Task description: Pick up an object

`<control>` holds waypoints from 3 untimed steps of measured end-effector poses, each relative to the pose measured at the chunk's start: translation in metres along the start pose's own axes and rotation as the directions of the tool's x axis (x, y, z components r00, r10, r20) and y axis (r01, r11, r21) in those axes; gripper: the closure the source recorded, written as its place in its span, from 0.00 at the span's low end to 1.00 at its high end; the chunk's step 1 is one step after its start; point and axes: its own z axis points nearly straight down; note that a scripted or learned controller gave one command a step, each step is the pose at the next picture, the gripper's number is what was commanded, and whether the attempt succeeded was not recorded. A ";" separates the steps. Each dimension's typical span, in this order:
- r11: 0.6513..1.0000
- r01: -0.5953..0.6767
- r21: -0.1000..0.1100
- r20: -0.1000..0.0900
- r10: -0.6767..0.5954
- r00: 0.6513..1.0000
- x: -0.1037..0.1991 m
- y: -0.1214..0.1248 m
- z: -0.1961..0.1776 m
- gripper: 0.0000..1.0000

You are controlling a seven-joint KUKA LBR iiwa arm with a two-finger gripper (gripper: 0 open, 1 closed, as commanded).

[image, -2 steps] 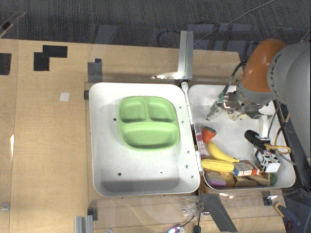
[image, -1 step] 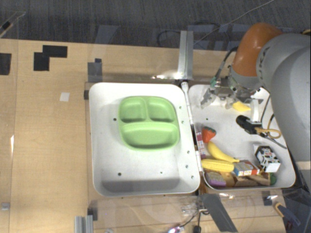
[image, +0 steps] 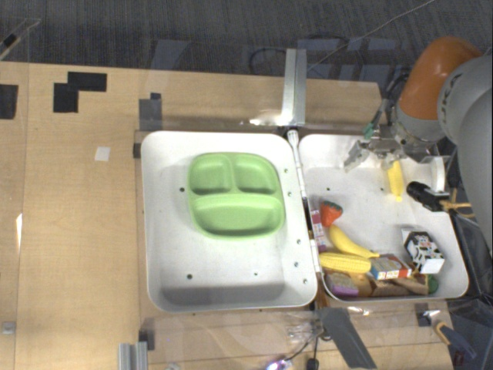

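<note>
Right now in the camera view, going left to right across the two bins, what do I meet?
Green divided plate in the left bin → orange carrot-like piece → banana → claw above the right bin → small yellow piece → black-and-white box.

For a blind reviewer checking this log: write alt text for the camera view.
A grey arm with an orange band reaches from the right, its gripper over the far end of the right bin, which holds a banana, corn cob and other toy items. The left bin holds a green divided plate.
</note>
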 end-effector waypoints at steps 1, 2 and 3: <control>0.999 0.035 -0.010 -0.017 -0.035 0.999 -0.036 -0.037 0.008 0.00; 0.999 0.043 -0.012 -0.010 -0.043 0.999 -0.031 -0.077 0.007 0.00; 0.999 0.043 -0.016 -0.002 -0.043 0.999 -0.033 -0.076 -0.003 1.00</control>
